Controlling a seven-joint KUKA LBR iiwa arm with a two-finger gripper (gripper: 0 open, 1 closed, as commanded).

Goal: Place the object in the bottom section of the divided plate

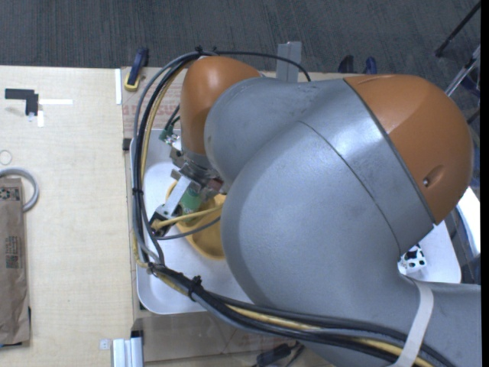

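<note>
grey arm point(328, 220) with orange band covers most of the white bin point(164, 293), reaching in from the right. tool point(191, 186) sits low over the bin's left part, just above a yellow plate point(206, 239), mostly hidden under the arm. cannot tell the tool's state. something green and white point(187, 197) at its tip, possibly the object. cables point(145, 167) loop along the bin's left edge. wooden surface point(69, 205) left, brown paper bag point(14, 258) on it.
</note>
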